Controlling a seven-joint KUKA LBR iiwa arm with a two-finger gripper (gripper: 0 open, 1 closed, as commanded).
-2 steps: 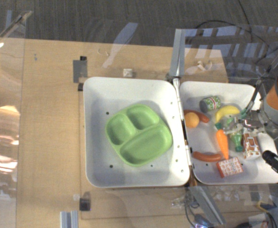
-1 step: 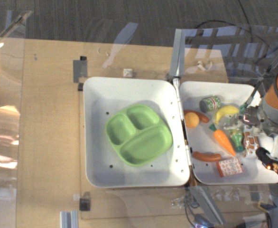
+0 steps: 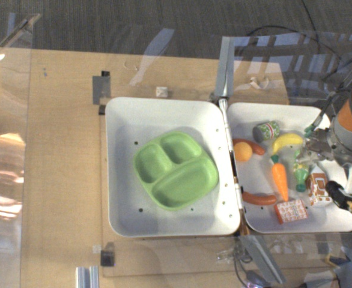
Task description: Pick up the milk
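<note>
The milk [image 3: 318, 189] is a small white carton with red-brown print. It lies near the right bin's [image 3: 266, 225] front right corner, beside a red box [image 3: 291, 210]. My gripper [image 3: 313, 147] hangs over the right side of that bin, between the banana [image 3: 287, 141] and a green bottle [image 3: 300, 177]. It is behind the milk and apart from it. The grey arm with its orange band [image 3: 351, 117] comes in from the right edge. Nothing shows in the gripper's grasp.
The right bin also holds a green can [image 3: 267, 130], an orange [image 3: 242, 152], a carrot [image 3: 279, 181] and a sausage [image 3: 259, 198]. In the left bin [image 3: 119, 161] lies a green divided plate [image 3: 175, 170]. Cables hang at the right.
</note>
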